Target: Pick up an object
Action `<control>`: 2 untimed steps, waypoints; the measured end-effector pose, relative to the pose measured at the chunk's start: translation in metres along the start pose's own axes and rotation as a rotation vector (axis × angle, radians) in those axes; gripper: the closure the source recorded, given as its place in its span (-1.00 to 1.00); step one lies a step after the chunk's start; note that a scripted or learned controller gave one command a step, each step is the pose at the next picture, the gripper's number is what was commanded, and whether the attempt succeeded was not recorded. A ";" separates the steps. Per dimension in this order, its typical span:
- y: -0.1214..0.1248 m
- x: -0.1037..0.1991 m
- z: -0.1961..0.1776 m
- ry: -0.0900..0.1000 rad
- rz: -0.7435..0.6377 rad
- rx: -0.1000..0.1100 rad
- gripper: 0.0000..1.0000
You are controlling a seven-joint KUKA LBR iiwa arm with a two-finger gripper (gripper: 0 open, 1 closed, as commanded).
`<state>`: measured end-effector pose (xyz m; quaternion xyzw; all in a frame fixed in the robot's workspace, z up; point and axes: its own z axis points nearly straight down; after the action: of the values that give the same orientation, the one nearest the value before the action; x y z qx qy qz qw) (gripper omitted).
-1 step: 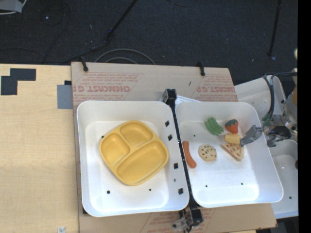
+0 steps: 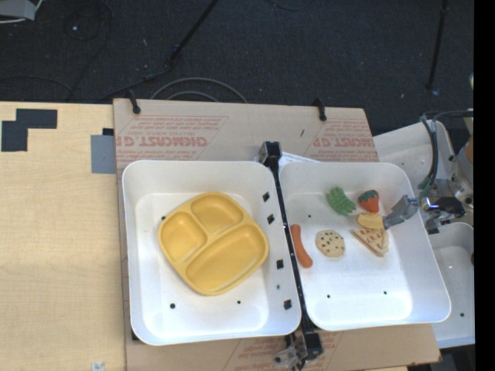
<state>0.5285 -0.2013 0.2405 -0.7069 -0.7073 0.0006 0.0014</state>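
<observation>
1. Two shallow white bins sit side by side on the desk: the left bin carries a yellow three-compartment plastic plate, and the right bin carries a scatter of small toy foods.
2. In the right bin, from left to right: an orange sausage-shaped piece, a round speckled cookie, a green leafy piece, a red strawberry with a green cap, a small pale-yellow piece and a triangular pizza slice.
3. The gripper reaches in over the right rim, its grey tip just beside the pale-yellow piece; whether it is open or closed, I cannot tell, and nothing is visibly in its grasp.
4. The step in hand looks like closing in on a target; the nearest candidate is that tight cluster of strawberry, yellow piece and pizza slice.
5. To do it well: choose one piece, centre over it and descend straight, as these three lie touching or nearly so and a skewed approach could nudge a neighbour.
6. The cookie stands more apart and may be a cleaner pick.
</observation>
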 end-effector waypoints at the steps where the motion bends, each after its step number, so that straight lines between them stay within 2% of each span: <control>1: 0.004 0.001 0.063 0.002 0.000 0.006 -1.00; 2: 0.006 -0.004 0.109 0.001 0.001 0.004 -1.00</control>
<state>0.5343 -0.2056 0.1314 -0.7073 -0.7069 0.0015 0.0034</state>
